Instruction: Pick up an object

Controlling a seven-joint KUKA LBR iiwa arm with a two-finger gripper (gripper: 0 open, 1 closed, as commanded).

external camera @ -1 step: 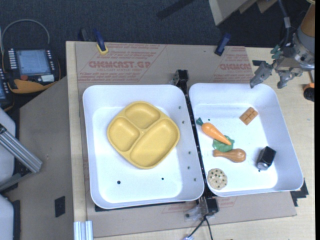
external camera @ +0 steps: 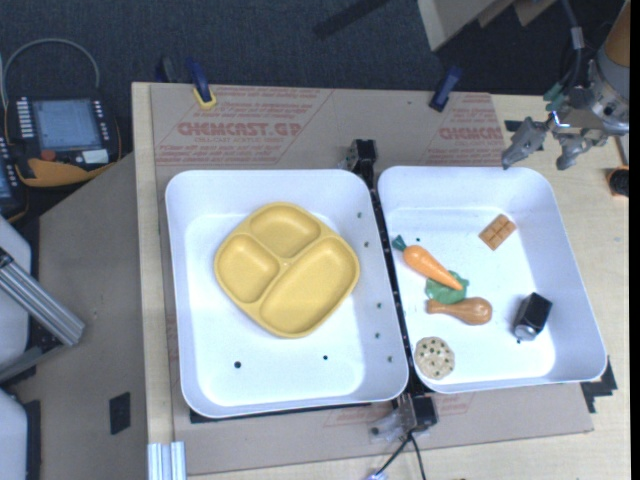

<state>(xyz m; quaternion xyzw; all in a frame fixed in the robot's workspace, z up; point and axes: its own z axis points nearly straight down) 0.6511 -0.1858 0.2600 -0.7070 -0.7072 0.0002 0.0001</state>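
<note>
I'm hovering my claw (external camera: 543, 145) up at the far right, just outside the back rim of the right bin (external camera: 575, 268), fingers spread wide with nothing between them. Down in that bin, the carrot (external camera: 433, 266) is lying on a slant, smooth orange with a green leafy end, its lower end resting on a small green piece (external camera: 444, 286). Just below it, touching close, a brown drumstick (external camera: 462, 310) is lying almost level. Nearer the front rim, a round speckled cookie (external camera: 434, 357) is lying flat. Toward the back, a tan waffle-like block (external camera: 497, 231) is sitting alone, and a small black boxy thing (external camera: 531, 315) is standing by the right wall. In the left bin (external camera: 190, 298), a yellow three-compartment plate (external camera: 287, 267), glossy plastic, is sitting tilted.
</note>
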